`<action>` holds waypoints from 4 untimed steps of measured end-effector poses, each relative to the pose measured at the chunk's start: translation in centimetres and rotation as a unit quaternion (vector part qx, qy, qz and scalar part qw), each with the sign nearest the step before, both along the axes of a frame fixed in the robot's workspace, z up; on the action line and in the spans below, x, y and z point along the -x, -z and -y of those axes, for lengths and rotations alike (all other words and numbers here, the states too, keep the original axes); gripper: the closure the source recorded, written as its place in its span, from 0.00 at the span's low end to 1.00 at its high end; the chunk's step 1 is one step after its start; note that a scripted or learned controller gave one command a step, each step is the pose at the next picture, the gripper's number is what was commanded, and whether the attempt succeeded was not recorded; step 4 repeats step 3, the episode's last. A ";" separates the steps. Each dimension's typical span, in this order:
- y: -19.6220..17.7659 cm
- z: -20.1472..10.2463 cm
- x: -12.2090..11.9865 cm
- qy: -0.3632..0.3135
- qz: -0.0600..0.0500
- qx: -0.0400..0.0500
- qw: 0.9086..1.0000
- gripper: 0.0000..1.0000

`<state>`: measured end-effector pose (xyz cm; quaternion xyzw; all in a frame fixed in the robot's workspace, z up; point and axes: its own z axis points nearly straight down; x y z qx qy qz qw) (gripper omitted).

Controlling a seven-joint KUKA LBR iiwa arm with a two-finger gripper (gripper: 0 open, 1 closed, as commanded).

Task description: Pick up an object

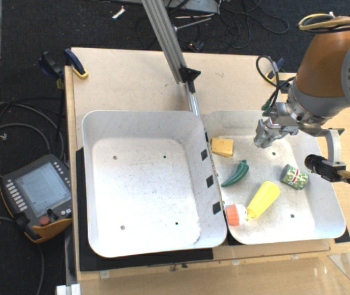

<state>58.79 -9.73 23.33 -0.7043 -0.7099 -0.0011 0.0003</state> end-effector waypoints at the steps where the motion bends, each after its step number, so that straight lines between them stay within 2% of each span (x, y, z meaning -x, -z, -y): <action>1: -0.8 -5.0 0.3 0.000 -0.001 0.000 1.000 1.00; 2: -0.8 -9.6 0.7 0.000 -0.001 0.000 1.000 1.00; 3: -0.7 -15.7 2.6 -0.001 -0.002 0.000 1.000 1.00; 4: -0.7 -15.7 2.6 -0.001 -0.002 0.000 1.000 1.00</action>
